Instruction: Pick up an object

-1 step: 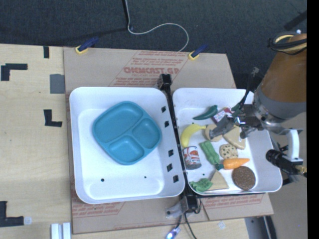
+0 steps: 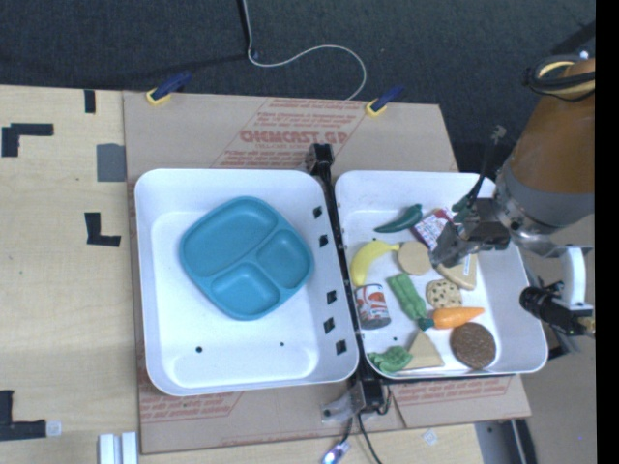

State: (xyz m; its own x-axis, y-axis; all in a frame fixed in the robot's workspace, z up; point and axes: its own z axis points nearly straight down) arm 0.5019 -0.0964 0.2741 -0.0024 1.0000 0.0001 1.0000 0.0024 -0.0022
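- The arm comes in from the right side, grey with its orange band, and it leans over the right bin.
- The gripper hangs low over the upper right part of this bin, above a cluster of toy food.
- Directly under the gripper I see a dark purple packet and a pale wedge, maybe a slice of bread. I cannot tell if the gripper touches either of them.
- I also cannot tell if the gripper is opened or closed; from here it is only a dark shape.
- Near the gripper, to its left, lies a green pepper, and below this a yellow banana and a round beige biscuit.
- In the middle of the bin lies a green cucumber, with a small can beside it on the left.
- More to the front are a chocolate chip cookie, an orange carrot, a brown round patty, a pale triangle slice and a green leafy piece.
- The left bin holds a blue divided plate, which lies flat and well apart from the gripper.
- Both bins stand side by side on a cardboard sheet, which is fixed with two clamps at the back.
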